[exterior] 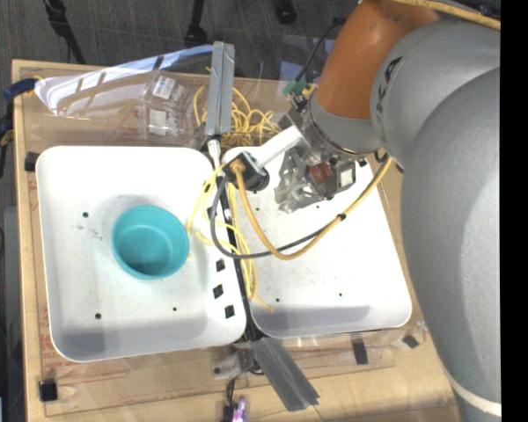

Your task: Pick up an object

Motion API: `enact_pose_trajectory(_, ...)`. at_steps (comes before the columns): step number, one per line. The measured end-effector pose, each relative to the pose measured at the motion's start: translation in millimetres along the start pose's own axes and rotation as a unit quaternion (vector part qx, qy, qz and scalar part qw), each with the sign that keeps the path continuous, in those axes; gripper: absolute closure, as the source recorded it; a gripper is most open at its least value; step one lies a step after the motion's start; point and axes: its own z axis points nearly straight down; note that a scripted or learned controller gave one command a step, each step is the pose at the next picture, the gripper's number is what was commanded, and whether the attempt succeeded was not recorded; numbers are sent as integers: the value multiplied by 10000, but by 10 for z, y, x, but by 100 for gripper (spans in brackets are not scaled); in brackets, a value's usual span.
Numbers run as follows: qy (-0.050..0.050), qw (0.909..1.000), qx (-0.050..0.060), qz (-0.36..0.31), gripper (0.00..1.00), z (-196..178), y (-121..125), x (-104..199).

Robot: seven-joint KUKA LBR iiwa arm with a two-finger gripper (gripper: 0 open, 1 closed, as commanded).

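On the tabletop [26, 236], the teal bowl [150, 241] sits mid-left bin [70, 323], so the claw [301, 185], low over the far right bin [370, 297], grip unreadable, should probably cross left and descend squarely on the rim.

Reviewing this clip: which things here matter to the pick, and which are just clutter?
Job:
teal bowl in the left bin
gripper over the right bin

Clutter:
yellow cables between the bins
clear plastic sheet behind the left bin
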Motion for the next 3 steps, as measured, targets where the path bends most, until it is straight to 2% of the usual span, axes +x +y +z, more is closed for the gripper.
enact_pose_trajectory(1,25,9845,-21,-1755,100,-814,410,-484)
enact_pose_trajectory(2,3,9885,-9,-1513,100,-413,-336,-514)
enact_pose_trajectory(3,-5,9948,-1,-1014,100,-54,199,-599)
